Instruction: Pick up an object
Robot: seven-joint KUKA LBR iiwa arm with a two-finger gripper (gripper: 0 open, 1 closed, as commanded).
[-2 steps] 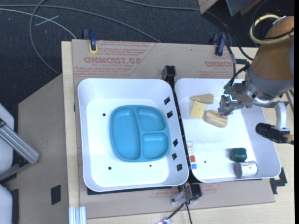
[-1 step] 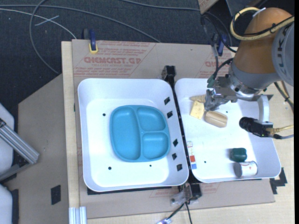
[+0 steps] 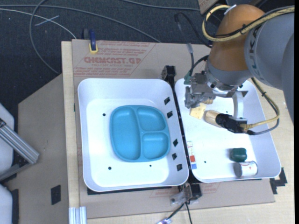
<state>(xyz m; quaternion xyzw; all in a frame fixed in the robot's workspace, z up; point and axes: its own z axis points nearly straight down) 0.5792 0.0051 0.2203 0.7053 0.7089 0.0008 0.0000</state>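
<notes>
In the left bin (image 3: pixel 89 125) a blue divided plate (image 3: pixel 139 133) lies flat near the middle, its three compartments up and bare white floor around it on every side. Across the ridge where the two bins meet, the gripper (image 3: pixel 194 99) hangs over the far left part of the right bin (image 3: pixel 210 148), close to that shared wall, on the grey arm (image 3: pixel 275 45) that reaches in from the right. From this angle I cannot tell whether the gripper is released or clenched, and nothing can be seen held in it. Further right and toward the near edge sit the two small loose things: a dark green block (image 3: pixel 238 154), and just beside it, nearer the bin's corner, a white and grey cylinder (image 3: pixel 246 168) lying on its side with its long axis running roughly left to right. Both lie well apart from the gripper, off toward the near right corner, while the plate lies to its left in the other bin. Judging from this, the green block is the likelier pick, since it is compact and stands clear of the rim. Reaching it would mean travelling toward the near right corner before any descent, and the cylinder so close behind it could be nudged or roll if the approach runs long
</notes>
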